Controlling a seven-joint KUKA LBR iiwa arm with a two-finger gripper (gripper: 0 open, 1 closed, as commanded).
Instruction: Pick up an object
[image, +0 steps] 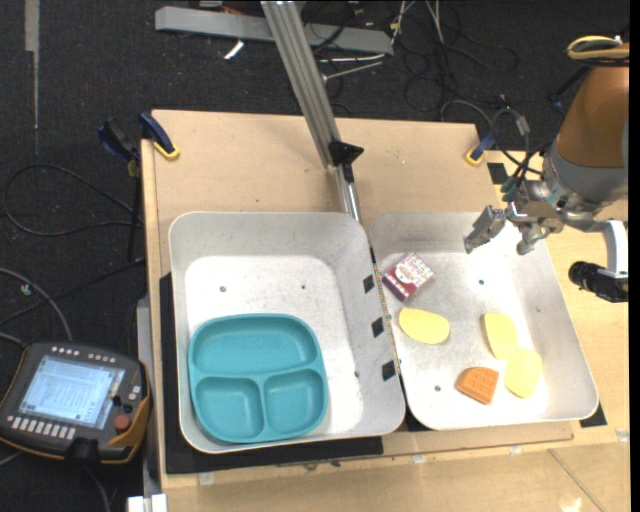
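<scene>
Camera view: right bin (560, 400) as the landmark. Gripper (505, 232) hangs over that bin's far edge, w/ the arm (590, 130) coming in from the right and partly cut off by the frame edge. Fingers are spread apart, nothing between them.

Objs inside the right bin: small pink/maroon packet (410, 274) near its left wall, print too small to read. Yellow oval piece (424, 325) just toward the near side of the packet. Two more yellow pieces, one (499, 332) mid-bin and one (523, 373) closer to the near rim, appear to touch or overlap; can't tell which. Orange waffle-like piece (478, 384) sits just left of the nearer yellow one.

Left of the right bin is the left bin (200, 240), holding a teal divided tray (258, 376) w/ three compartments. Grey pole (312, 85) slants from beyond the bins, its foot hidden at the seam between them. Handheld pendant (70, 395) lies far left, off the bench; screen unreadable.
</scene>
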